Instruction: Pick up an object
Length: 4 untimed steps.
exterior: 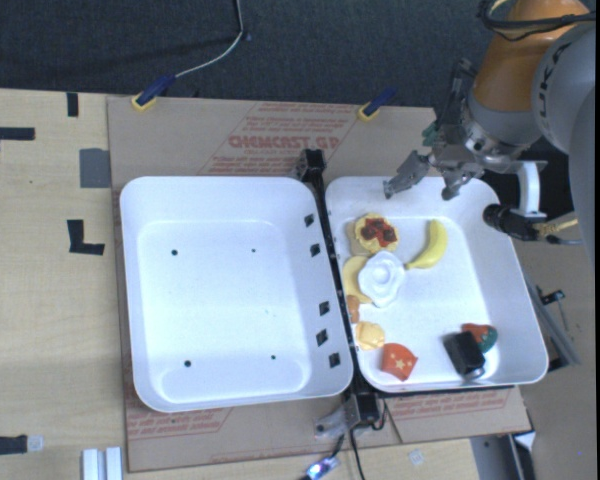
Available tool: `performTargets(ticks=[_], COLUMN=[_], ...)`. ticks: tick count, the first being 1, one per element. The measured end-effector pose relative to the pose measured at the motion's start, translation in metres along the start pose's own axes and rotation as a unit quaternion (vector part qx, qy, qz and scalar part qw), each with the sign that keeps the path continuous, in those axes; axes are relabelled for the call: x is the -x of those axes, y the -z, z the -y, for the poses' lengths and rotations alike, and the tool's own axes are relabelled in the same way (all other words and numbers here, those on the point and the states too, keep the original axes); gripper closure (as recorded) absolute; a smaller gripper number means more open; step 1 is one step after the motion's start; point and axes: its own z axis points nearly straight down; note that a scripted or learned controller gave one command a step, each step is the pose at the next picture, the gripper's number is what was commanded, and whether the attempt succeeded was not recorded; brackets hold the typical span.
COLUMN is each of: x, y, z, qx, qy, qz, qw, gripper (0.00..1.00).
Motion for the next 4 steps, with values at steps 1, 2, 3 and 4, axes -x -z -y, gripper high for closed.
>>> performTargets(ticks=[1, 2, 3, 4], x=[-0.034, 0.011, 0.008, -0.038], y=[-0.131, -0.132, -0.121, -0.068], z=[-0.013, 0.037, 0.034, -0.017], qx=[-0.003, 0.001, 0.002, 0.004], qy=[0.001, -0.003, 0.0, 0.003], qz=[0.0, 0.0, 0.0, 0.0], qw=[1.0, 1.0, 1.0, 1.0], gripper=[0.0, 0.0, 1.0, 1.0])
